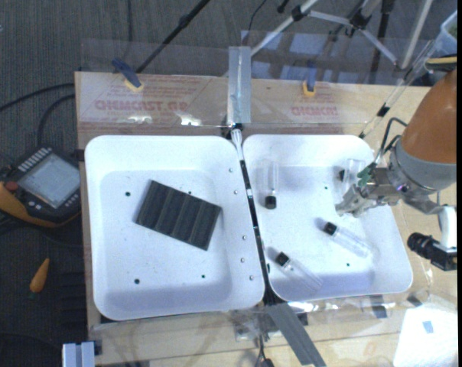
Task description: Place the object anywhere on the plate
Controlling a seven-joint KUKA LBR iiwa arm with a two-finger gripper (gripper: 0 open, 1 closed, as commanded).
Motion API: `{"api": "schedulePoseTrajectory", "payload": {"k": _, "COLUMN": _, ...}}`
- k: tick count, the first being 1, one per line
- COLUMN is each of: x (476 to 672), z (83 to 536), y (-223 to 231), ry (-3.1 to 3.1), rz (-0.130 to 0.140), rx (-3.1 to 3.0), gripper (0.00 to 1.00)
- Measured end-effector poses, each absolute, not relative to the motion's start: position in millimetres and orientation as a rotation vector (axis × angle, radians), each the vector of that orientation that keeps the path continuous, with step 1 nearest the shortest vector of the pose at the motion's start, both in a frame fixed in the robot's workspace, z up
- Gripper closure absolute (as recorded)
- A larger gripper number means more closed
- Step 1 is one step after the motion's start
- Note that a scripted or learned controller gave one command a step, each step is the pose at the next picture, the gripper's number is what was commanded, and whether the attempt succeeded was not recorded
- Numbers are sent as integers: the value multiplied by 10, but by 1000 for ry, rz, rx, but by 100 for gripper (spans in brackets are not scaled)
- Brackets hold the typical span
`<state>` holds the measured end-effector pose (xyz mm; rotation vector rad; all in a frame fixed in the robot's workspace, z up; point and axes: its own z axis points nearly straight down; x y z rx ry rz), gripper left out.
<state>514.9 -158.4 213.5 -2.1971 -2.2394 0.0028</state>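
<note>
Nearest you, at the front of the right bin point(384, 281), a clear vial with a black cap point(292, 266) lies on its side close to the divider between the bins. Just beyond it, a second capped vial point(344, 237) lies slanted toward the middle of the same bin. In the left bin point(101, 228), you have the dark ribbed plate point(177, 214) lying flat and tilted, with nothing resting on it. Farther back in the right bin, a third clear vial point(271, 183) lies by the divider, its black cap pointing toward you. The gripper point(355, 203) hangs low over the right side of that bin, beyond the second vial and apart from it. You cannot tell from this angle whether its fingers are spread or closed, and nothing is visibly caught between them. The grey and orange arm point(437, 136) comes in from the right. Off the worktop to the left, a pendant controller point(40, 186) sits on the floor.
</note>
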Motion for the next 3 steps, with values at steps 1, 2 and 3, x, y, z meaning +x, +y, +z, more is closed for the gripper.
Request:
{"api": "schedulePoseTrajectory", "payload": {"k": 1, "x": 5684, "z": 1807, "y": -622, "ry": -2573, "rz": 3, "rx": -1795, "gripper": 100}}
{"api": "schedulePoseTrajectory", "payload": {"k": 2, "x": 6696, "z": 2533, "y": -423, "ry": -2991, "rz": 0, "rx": -966, "gripper": 100}}
{"api": "schedulePoseTrajectory", "payload": {"k": 3, "x": 6622, "z": 2135, "y": 555, "ry": -2962, "rz": 0, "rx": -1041, "gripper": 100}}
